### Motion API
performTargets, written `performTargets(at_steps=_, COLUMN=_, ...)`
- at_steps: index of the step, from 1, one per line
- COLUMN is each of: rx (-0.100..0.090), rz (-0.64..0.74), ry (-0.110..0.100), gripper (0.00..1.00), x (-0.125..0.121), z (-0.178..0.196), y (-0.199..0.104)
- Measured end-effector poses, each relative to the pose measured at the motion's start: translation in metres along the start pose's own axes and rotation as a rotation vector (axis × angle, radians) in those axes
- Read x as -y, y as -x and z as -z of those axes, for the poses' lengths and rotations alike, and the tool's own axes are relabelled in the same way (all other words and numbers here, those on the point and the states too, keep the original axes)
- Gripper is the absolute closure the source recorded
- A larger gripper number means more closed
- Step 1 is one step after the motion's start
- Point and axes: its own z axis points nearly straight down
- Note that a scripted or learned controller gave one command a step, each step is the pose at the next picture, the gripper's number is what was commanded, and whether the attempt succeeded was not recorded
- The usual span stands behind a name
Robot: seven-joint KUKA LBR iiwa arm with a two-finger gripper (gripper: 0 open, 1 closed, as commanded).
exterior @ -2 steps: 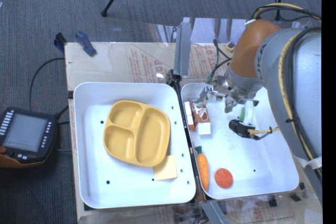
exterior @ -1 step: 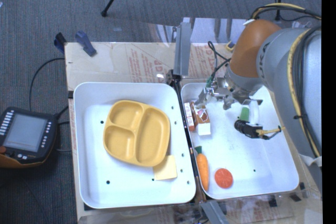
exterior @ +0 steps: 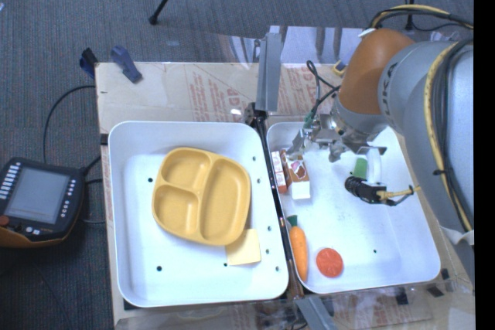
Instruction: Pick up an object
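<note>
A: In the frame's upper right, gripper (exterior: 303, 144) hangs over the right bin (exterior: 402, 243); finger state cannot be determined.

B: Target?

A: Small carton (exterior: 298, 175) directly beneath, against the left wall; likely positioned for descent; carrot (exterior: 299, 251) lower.

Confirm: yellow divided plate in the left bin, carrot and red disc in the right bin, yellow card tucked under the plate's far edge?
Not quite. The camera view shows the yellow card at the near edge of the yellow divided plate, not the far one. The carrot and red disc are right.
</note>
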Motion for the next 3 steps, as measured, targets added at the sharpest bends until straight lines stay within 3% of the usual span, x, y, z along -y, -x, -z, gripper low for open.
performTargets(at_steps=1, rx=0.001, rz=0.042, ry=0.000, gripper=0.00, x=0.000, z=0.000, y=-0.001)
performTargets(at_steps=2, rx=-0.009, rz=0.432, ry=-0.023, gripper=0.00, x=0.005, z=0.118, y=-0.013)
performTargets(at_steps=3, rx=-0.011, rz=0.445, ry=-0.034, gripper=0.00, x=0.011, z=0.081, y=-0.037)
